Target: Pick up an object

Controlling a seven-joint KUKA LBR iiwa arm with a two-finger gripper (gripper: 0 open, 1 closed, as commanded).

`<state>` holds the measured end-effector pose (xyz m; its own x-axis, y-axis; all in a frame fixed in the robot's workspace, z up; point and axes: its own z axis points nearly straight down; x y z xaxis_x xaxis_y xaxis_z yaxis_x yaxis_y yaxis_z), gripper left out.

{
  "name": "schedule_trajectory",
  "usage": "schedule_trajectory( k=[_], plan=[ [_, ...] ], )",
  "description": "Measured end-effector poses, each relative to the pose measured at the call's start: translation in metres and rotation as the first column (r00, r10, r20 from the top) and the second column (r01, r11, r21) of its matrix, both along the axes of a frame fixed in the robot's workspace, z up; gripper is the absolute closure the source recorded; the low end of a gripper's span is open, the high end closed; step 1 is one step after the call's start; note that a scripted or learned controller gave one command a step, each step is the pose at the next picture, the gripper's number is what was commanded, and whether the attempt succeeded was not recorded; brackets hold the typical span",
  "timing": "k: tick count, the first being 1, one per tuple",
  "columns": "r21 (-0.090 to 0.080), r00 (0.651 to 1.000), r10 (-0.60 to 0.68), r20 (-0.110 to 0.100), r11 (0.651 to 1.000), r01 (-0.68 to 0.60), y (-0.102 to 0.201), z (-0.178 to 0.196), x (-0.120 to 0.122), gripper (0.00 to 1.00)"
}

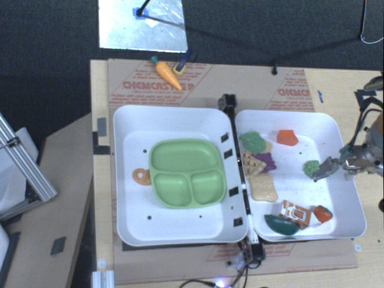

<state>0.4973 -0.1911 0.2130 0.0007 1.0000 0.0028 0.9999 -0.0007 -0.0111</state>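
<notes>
Across the table [102, 233], two white bins sit side by side. Left bin [129, 137] carries a green plate [186, 173] and a pretzel [141, 177]. Right bin [348, 212] carries my fingers [324, 169], reaching from its right edge just beside a green sprig [310, 168]; whether they're apart, I cannot tell.

Arm [373, 138] cut off by right edge; tool [327, 168] fingers' spread indiscernible.
</notes>
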Motion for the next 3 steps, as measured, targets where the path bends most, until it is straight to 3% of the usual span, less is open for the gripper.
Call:
schedule_trajectory(
  k=[1,3],
  plan=[
    [-0.003,1.0,0.004,0.012,1.0,-0.004,0.001,0.006,0.003,0.0],
    [-0.002,1.0,0.002,0.008,1.0,-0.002,0.003,-0.088,-0.013,0.0]
  ],
)
